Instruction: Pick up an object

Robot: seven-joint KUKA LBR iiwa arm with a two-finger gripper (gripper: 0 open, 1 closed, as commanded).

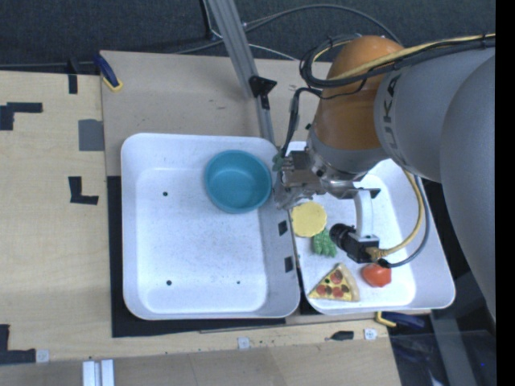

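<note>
— Where does the gripper (299,185) sit right now?

— Low over the inner edge of the right bin (430,292), at the wall it shares with the left bin (193,308), toward the far end of that wall. Whether the jaws are apart or together I cannot tell; the wrist and its grey housing cover them.

— And what is there to pick?

— The nearest candidate is the yellow round piece (309,219), lying flat in the right bin just on the near side of the gripper (close enough that the two almost meet in the camera view). Being round, it has no long axis to line up with.

— Anything else close?

— A green leafy toy (324,243) touches the yellow piece on its near side, then a pizza slice (335,285) near the bin's near edge, with a red tomato (376,276) just beside it. The blue bowl (237,180) stands in the far right corner of the left bin, across the shared wall from the gripper.

— So the move turns on what?

— My judgement: a short shift toward the near edge of the desk, then down onto the yellow piece.
</note>
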